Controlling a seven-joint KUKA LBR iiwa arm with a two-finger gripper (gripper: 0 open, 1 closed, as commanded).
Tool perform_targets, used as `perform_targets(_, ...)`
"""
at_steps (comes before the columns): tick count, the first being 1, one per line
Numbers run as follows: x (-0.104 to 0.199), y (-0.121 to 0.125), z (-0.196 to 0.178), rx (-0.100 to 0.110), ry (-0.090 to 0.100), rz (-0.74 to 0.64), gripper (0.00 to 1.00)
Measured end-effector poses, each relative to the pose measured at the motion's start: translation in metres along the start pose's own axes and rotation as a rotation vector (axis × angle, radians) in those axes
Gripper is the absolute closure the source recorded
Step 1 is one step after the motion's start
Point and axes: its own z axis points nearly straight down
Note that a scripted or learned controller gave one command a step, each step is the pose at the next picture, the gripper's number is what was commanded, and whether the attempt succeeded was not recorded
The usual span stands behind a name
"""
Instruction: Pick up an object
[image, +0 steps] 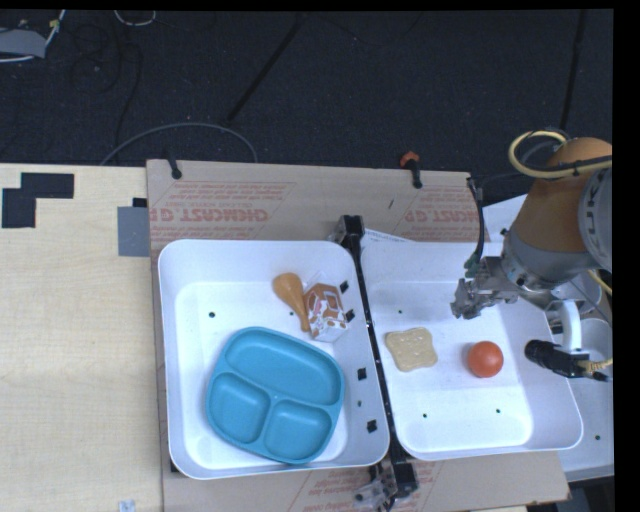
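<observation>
In the right bin lie a pale toast slice and a red tomato. My gripper hangs over the right bin's upper part, above and between the toast and the tomato, a short way from both. Nothing shows between its fingers. In the left bin rest a blue divided plate, a tan wooden spoon and a small brown-and-white carton.
The grey arm with its orange band comes in from the right over the bin's far right corner. A black divider runs between the bins. Cardboard lies under them, and a wooden benchtop spreads to the left.
</observation>
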Motion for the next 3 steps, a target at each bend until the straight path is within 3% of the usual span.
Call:
perform_targets(2,0.000,0.005,-0.068,0.000,0.000,-0.005,1.00)
perform_targets(3,0.058,-0.008,-0.073,0.004,0.003,-0.008,1.00)
